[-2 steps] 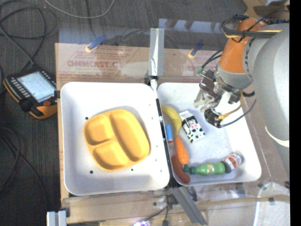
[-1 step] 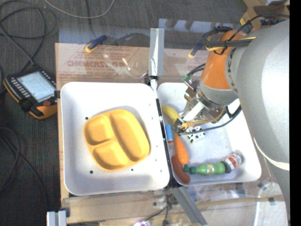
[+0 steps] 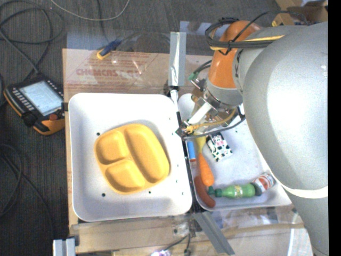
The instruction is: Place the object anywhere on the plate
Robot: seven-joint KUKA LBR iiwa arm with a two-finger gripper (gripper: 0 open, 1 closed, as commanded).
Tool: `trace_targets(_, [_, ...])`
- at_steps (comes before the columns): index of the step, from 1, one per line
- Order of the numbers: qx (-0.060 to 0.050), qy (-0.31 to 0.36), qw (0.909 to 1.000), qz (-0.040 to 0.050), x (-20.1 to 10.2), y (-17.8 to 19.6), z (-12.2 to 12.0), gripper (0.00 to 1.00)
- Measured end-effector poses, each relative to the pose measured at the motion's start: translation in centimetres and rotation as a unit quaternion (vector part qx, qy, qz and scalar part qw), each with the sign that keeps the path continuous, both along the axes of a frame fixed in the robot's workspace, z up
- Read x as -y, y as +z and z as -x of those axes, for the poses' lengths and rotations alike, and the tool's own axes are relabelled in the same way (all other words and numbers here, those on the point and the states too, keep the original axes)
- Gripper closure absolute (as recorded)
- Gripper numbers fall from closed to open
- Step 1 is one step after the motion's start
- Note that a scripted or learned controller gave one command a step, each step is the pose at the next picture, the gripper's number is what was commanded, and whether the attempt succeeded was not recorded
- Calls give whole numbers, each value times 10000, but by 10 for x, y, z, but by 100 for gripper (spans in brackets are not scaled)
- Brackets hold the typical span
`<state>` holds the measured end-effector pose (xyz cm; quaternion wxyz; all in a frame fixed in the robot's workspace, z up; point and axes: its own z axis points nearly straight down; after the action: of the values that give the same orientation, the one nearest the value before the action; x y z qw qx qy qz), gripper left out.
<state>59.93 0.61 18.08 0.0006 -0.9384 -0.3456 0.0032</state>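
- Plate [image 3: 132, 158], yellow with three sections, lies in the left bin [image 3: 85, 121].
- Right bin [image 3: 250, 161] holds a carrot [image 3: 205, 169], blue pen [image 3: 191, 150], spotted cube [image 3: 218, 147], green bottle [image 3: 234, 191] and sausage [image 3: 203, 192].
- Gripper [image 3: 186, 128] sits low at the right bin's left rim; I cannot tell whether it is open or holds anything.
- Red lettering [image 3: 106, 72] on the clear sheet behind is unreadable.
- Pendant [image 3: 37, 103] and cables lie on dark carpet.

The yellow plate [image 3: 132, 158] looks like smooth, faintly glossy plastic; the white bin [image 3: 88, 116] under it, matt plastic.
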Motion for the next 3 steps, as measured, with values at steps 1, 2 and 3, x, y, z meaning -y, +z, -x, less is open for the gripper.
trace_targets(1, [5, 1131, 9936, 9, -69, 46, -36, 100])
trace_targets(2, [-8, 1467, 9892, -6, -85, 22, 47, 100])
trace_targets(3, [5, 1334, 9911, 1, -37, 32, 4, 100])
